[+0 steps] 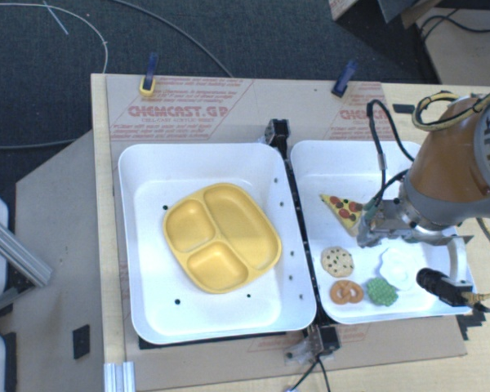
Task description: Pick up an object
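Camera view, pizza slice (pixel 343 207) beside claw (pixel 371 229)

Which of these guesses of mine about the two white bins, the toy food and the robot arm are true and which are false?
1. The yellow divided plate lies in the left bin. True.
2. The pizza slice sits on the yellow plate. False: it lies in the right bin.
3. The cookie lies just above the pretzel in the picture. True.
4. The green piece is left of the pretzel. False: it is to its right.
5. The arm reaches over the left bin. False: it is over the right bin.
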Available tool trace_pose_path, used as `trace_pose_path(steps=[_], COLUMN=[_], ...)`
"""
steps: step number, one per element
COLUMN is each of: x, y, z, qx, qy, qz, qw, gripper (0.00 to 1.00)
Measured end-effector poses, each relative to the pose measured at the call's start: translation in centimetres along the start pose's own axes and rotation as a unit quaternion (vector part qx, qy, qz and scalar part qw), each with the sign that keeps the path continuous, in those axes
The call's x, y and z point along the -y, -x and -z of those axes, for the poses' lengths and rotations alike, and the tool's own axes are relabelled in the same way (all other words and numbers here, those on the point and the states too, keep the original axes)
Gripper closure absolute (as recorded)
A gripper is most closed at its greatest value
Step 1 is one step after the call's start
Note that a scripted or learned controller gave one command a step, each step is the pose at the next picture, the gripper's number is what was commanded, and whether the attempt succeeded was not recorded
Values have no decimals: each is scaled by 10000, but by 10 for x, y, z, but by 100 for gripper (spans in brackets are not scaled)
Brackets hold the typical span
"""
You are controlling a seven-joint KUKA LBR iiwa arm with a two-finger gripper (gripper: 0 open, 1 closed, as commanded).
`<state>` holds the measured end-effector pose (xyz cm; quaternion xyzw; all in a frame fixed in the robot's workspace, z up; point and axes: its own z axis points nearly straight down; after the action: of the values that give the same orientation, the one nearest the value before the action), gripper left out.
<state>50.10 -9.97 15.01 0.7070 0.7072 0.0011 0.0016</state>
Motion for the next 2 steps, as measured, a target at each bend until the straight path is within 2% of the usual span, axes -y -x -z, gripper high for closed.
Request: trace_pose_path(steps=[2], x=[-6], y=[1], z=[78], qx=[0], qy=[7], qz=[7], qw=[10000], gripper=[100])
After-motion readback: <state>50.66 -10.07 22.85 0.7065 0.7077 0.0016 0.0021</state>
